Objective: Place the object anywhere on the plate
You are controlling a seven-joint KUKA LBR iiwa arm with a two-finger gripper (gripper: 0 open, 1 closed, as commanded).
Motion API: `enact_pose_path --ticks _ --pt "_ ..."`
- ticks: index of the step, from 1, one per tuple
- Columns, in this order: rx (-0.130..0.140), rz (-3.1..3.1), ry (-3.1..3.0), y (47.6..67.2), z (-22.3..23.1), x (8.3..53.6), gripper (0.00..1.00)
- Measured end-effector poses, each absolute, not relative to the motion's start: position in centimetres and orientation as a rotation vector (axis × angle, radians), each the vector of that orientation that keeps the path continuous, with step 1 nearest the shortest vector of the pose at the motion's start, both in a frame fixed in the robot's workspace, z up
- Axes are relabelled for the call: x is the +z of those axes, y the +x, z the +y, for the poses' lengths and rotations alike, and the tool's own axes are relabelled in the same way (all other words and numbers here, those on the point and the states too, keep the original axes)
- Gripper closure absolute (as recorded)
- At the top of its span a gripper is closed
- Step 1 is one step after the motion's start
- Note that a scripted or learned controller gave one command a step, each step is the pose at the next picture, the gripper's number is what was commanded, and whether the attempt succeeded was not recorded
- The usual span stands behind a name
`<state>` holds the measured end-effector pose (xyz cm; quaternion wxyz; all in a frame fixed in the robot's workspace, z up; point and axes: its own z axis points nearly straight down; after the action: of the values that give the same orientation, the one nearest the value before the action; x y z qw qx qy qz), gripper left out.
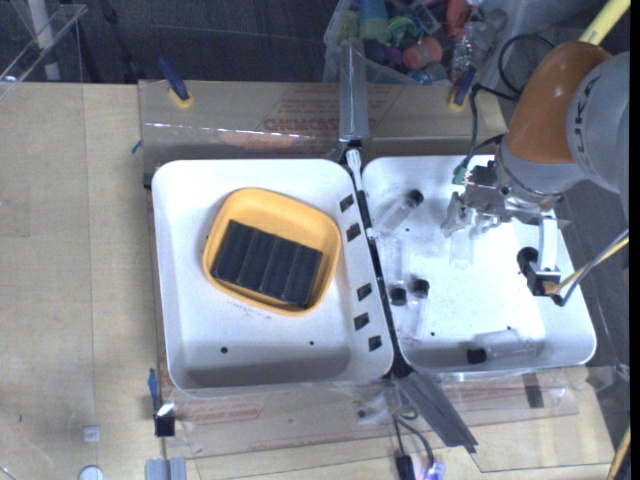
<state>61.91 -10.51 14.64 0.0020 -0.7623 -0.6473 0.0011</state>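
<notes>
Pale wooden bench bears two white bins side by side, and a clear tub of coloured toys stands beyond them at 12 o'clock. A strip with black marks runs along the seam between the bins.

The left bin holds a yellow plate, set a little toward the bin's 11 o'clock. A dark ribbed block lies flat on the plate, covering most of its floor and turned slightly, its long side running from 10 to 4 o'clock. It rests wholly within the rim.

The arm reaches in from 3 o'clock, its orange band above the right bin. The gripper hangs over that bin's upper half, near its 12 o'clock wall. Whether it is released or clenched cannot be told; nothing can be made out in its grasp.

From the gripper the block lies between 8 and 9 o'clock, well apart, across the seam in the other bin. Two small dark bits sit on the right bin's floor at about 7 o'clock from the gripper.
</notes>
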Motion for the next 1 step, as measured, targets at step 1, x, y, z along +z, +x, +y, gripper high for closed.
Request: enact_pose_path --ticks 1 --pt "-0.009 -2.241 -2.21 60.98 -9.56 9.02 1.0"
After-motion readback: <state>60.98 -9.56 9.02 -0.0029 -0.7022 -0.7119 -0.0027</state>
